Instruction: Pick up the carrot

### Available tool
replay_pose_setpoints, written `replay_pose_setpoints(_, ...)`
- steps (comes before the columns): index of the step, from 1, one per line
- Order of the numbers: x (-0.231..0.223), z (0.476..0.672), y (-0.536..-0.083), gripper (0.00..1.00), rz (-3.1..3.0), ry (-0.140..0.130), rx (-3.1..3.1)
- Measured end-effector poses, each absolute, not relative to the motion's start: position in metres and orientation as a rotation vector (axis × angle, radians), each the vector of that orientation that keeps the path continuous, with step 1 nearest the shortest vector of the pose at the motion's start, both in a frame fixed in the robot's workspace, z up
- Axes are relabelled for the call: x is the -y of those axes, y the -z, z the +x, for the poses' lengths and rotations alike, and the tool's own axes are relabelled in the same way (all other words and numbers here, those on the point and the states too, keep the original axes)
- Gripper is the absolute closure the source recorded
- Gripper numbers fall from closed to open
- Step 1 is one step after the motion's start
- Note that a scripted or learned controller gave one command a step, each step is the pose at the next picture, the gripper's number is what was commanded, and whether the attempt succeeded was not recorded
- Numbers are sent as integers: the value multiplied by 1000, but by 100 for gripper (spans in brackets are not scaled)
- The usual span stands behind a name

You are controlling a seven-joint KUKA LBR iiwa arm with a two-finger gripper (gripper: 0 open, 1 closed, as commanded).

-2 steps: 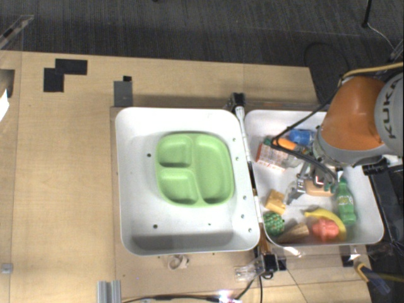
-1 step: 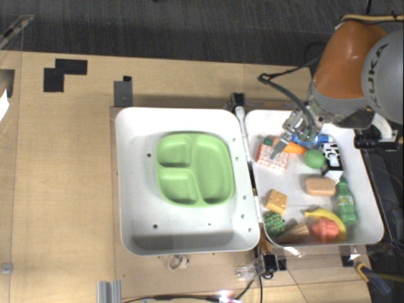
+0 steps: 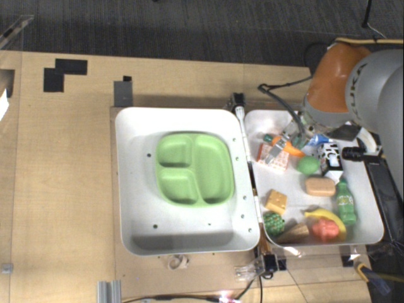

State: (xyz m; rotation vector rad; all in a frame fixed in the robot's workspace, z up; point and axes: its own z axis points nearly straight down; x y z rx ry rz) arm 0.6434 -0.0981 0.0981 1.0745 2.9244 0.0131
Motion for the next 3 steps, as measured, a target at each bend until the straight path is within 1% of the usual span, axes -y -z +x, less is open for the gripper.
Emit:
replay_pose_setpoints(1, 94, 647, -97, 0, 1619, -20, -2667)
replay_pose_setpoints(2, 89, 634, -98, 0, 1698, -26, -2607)
replay_pose_setpoints(3, 91, 621, -98, 0, 2056, -37, -2341)
